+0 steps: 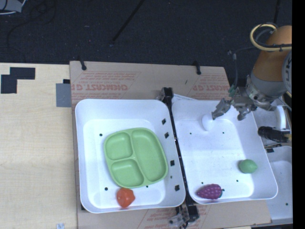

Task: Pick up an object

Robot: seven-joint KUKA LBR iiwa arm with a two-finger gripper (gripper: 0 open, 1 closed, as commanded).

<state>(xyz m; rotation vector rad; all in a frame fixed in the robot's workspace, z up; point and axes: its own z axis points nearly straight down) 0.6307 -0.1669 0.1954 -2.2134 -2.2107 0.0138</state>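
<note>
My gripper (232, 112) hangs over the far right corner of the right bin (224, 151), its two fingers spread open with nothing between them. A small white rounded object (208, 122) lies on the bin floor just left of and below the left fingertip (220, 111); whether they touch is unclear. A green ball (248, 166) rests near the bin's right wall. A purple bunch of grapes (209, 191) lies at the bin's front edge. The left bin (90, 128) holds a green divided plate (136, 156) and a red-orange fruit (125, 197) at the front.
A black divider (172, 147) runs between the two bins. Brown cardboard (143, 80) lies under and behind them. The arm's orange band (274, 51) rises at the right. A pale wooden bench top (33, 151) extends to the left.
</note>
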